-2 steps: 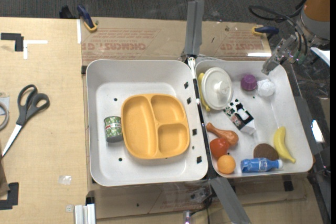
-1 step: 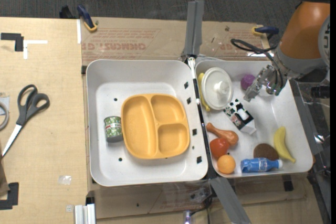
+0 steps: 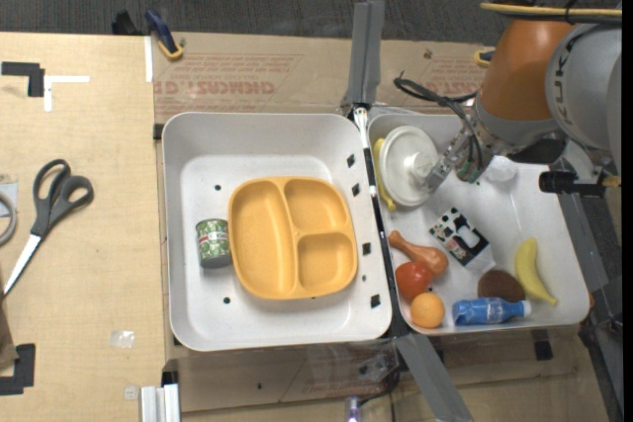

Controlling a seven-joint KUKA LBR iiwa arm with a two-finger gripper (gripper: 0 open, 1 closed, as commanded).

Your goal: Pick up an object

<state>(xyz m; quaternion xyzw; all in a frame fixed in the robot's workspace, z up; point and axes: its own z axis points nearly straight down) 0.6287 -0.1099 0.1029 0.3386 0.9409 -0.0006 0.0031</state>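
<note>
Camera view, looking down on both bins: in the far left corner of the right bin lies a white bowl-like dish, the thing nearest the gripper and, by judgement, the object being attempted. The gripper sits low at the dish's right rim, apparently touching or just beside it; whether its fingers stand apart or closed cannot be told at this size, and nothing is seen between them. The step in hand is thus the approach or grasp, with no lift yet evident. The next move calls for a firm closure on the rim before rising. The arm enters from the right, its orange band above the wrist, which angles down and leftward into the bin. Nearer lie a black-and-white card, a drumstick toy, a tomato, an orange, a blue bottle, a brown fruit and a banana. The left bin bears a yellow divided plate and a small can.
</note>
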